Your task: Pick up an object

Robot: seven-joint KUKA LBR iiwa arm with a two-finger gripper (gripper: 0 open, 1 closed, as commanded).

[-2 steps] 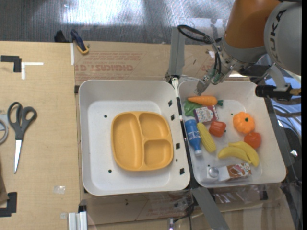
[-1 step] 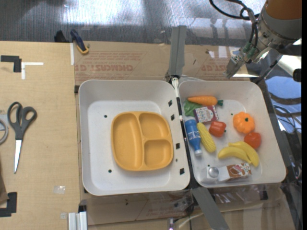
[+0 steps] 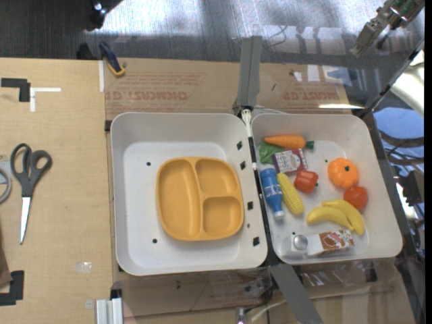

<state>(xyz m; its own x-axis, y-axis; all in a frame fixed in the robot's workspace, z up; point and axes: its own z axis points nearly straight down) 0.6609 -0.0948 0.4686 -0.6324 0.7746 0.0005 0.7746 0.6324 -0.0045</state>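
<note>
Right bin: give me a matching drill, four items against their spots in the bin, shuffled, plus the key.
Items:
1. carrot
2. blue bottle
3. bananas
4. pumpkin

Spots in the right bin:
A. against the left wall, beside the corn
B. far end
C. near half, just past the small carton
D. right side, above the tomato

Pairs: 1-B, 2-A, 3-C, 4-D

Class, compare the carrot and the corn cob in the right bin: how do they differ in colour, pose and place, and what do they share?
The carrot is orange with a green tip, while the corn cob is yellow. The carrot lies crosswise near the bin's far wall; the corn cob lies at a slant nearer the bin's middle. The corn cob lies right beside the blue bottle; the carrot lies apart from it. Both are long toy foods lying flat in the right bin.
</note>
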